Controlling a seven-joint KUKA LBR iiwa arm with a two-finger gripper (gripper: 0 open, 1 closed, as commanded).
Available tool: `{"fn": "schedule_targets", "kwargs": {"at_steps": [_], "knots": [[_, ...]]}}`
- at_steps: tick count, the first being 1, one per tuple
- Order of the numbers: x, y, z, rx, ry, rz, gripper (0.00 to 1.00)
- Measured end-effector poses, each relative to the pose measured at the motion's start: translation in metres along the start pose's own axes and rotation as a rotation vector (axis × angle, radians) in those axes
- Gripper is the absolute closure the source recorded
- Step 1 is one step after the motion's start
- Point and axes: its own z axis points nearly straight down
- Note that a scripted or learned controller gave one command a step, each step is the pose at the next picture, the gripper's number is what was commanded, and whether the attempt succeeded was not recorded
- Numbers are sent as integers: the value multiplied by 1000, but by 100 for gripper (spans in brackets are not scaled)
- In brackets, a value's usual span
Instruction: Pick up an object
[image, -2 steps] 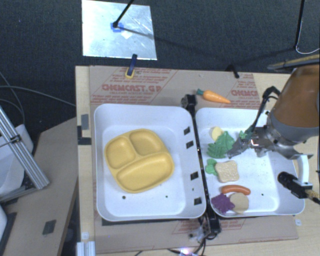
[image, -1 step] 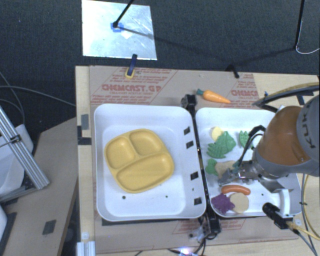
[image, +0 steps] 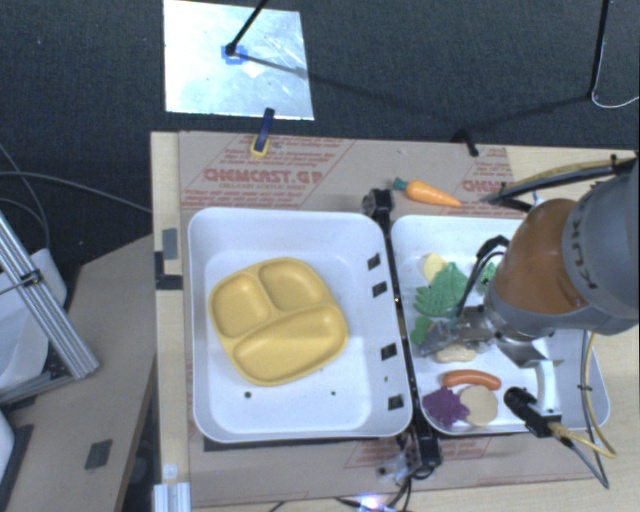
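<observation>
A robot arm's hand (image: 447, 337) reaches low into the right bin (image: 600, 385) beside a green leafy toy (image: 440, 295), with a pale flat piece (image: 457, 353) just below it. Whether the hand is wide, narrow or holding anything cannot be told from this angle, and nothing appears lifted clear, so the pick looks unfinished: a grasp and a raise seem left to do. Other candidates lie in the same bin: a yellow piece (image: 432, 266) near its far-left corner, a red sausage (image: 471, 380), a purple item (image: 445, 404) and a tan round (image: 479, 405) toward its near edge. The left bin (image: 230, 225) holds a yellow divided plate (image: 278, 320). A toy carrot (image: 426, 192) rests on the worktop (image: 330, 170) beyond the right bin's far edge.
</observation>
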Motion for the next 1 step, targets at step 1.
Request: {"fn": "schedule_targets", "kwargs": {"at_steps": [1], "knots": [[-1,0,-11,0,0,2,100]]}}
